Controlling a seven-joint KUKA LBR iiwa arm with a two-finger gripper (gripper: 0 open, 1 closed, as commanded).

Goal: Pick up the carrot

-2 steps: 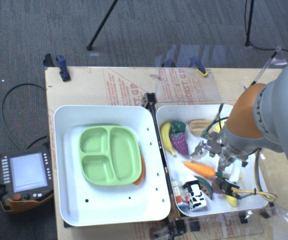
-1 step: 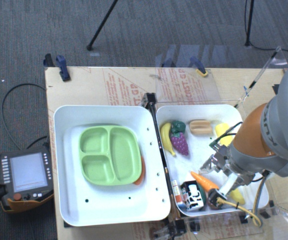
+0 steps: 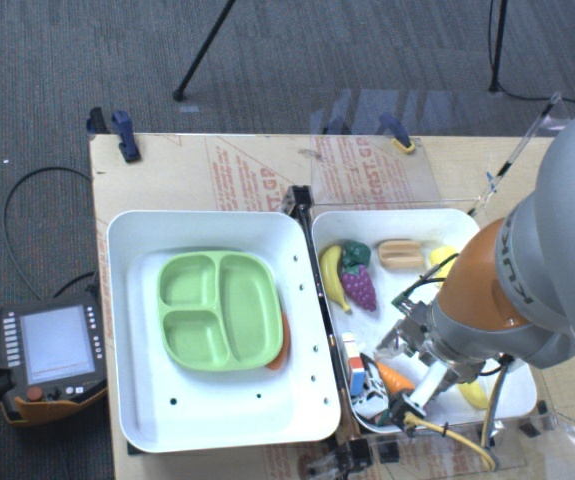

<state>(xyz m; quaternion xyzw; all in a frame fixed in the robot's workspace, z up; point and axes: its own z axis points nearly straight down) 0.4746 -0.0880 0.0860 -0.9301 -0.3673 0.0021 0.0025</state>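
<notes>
At the near edge of the right bin (image 3: pixel 462 215) the gripper (image 3: pixel 399 400) hangs low over the bin's front left corner, its grey wrist slanting in from the right under the orange band of the arm (image 3: pixel 487 278). Whether it is spread or closed cannot be told: the wrist body and a tangle of cables cover it. The one carrot (image 3: pixel 395 378), small and orange, lies just at the gripper's upper side, close against it; whether it is gripped cannot be made out. Just left of the carrot, one small boxy item with red, white and blue (image 3: pixel 353 363) lies near the wall between the bins, leaving little room on that side. A yellow piece (image 3: pixel 475 393) shows under the arm near the bin's right front.

Farther back in the same bin lie one banana (image 3: pixel 333 276) along the left wall, one bunch of purple grapes (image 3: pixel 359 286) touching it, one tan bread roll (image 3: pixel 400 255), and another yellow item (image 3: pixel 443 261) partly covered by the arm. The bare floor between them is narrow.

The left bin (image 3: pixel 132 368) holds one green divided plate (image 3: pixel 220 311) with three compartments, an orange thing (image 3: pixel 282 346) peeking from under its right rim. Wide white floor is open around the plate, most along the front.

Two blue clamps (image 3: pixel 125 136) grip the bench's far edge.
</notes>
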